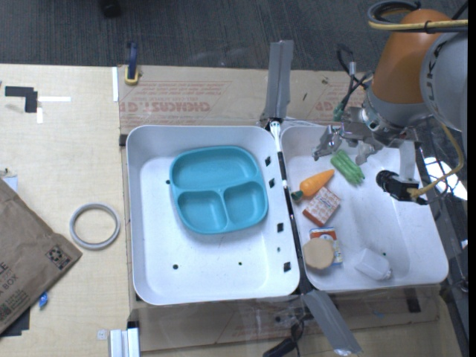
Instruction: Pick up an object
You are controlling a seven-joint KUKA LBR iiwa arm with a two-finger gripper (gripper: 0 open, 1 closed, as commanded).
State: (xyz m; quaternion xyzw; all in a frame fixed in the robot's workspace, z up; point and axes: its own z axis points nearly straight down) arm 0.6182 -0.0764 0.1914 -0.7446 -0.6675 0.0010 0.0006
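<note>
Pincer: over the right bin's upper left, grip state hard to read, can't tell.
Green object: just below-right of it, touching or nearly.
Long axis: slanting upper-left to lower-right.

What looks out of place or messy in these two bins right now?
Nothing looks spilled or broken. The blue divided tray sits slightly askew in the left bin. In the right bin, the carrot, green vegetable and red packet lie loosely jumbled.
</note>
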